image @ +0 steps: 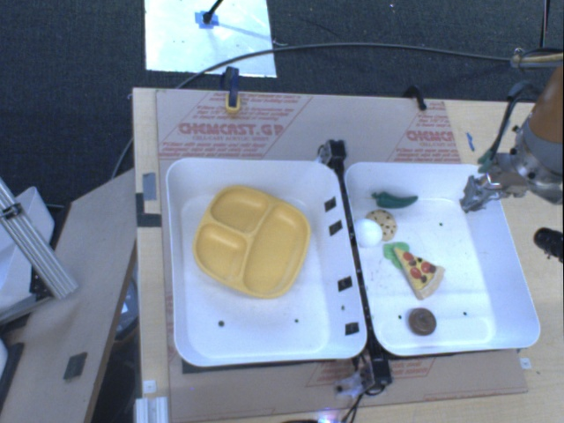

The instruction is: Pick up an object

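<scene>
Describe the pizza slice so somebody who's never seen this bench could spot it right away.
Look in the right-hand white bin, the one without the yellow plate. Near its middle, below the white ball, lies the pizza slice. It is the only wedge-shaped piece, yellow with red spots and a green end.

Right bin (493, 263): your open floor lies from 12 round to 5 o'clock. Obstacles crowd the 9 o'clock wall: green pepper (394, 200), cookie (382, 222), white ball (368, 232), pizza slice (416, 270); a brown disc (422, 322) sits at 6. Left bin (189, 324): the yellow divided plate (252, 241) occupies the centre, leaving you the 6 o'clock strip.
</scene>
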`<state>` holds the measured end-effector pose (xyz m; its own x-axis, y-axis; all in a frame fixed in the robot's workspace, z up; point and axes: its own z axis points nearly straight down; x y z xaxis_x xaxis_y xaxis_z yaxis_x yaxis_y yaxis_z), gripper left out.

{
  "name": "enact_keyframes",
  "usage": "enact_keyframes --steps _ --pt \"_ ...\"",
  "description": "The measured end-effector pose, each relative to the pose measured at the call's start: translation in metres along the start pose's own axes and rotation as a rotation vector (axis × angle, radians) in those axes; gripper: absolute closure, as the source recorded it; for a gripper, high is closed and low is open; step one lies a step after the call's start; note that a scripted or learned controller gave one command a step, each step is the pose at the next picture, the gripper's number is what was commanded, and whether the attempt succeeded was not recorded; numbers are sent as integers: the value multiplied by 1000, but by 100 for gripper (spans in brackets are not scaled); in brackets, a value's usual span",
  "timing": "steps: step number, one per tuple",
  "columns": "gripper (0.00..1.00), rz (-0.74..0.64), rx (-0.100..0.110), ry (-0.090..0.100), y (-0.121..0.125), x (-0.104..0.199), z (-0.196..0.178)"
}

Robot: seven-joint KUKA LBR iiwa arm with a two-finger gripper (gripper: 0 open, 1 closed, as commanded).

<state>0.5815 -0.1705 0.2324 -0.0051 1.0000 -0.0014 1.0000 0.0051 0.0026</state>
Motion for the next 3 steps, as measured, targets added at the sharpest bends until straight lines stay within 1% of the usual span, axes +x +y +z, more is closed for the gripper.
enact_keyframes --steps 1,2,3 --pt "100 0 1 0 2 0 -46" --pt "100 -5 6 3 2 57 -44" --pt "100 -4 7 2 -16 109 -36"
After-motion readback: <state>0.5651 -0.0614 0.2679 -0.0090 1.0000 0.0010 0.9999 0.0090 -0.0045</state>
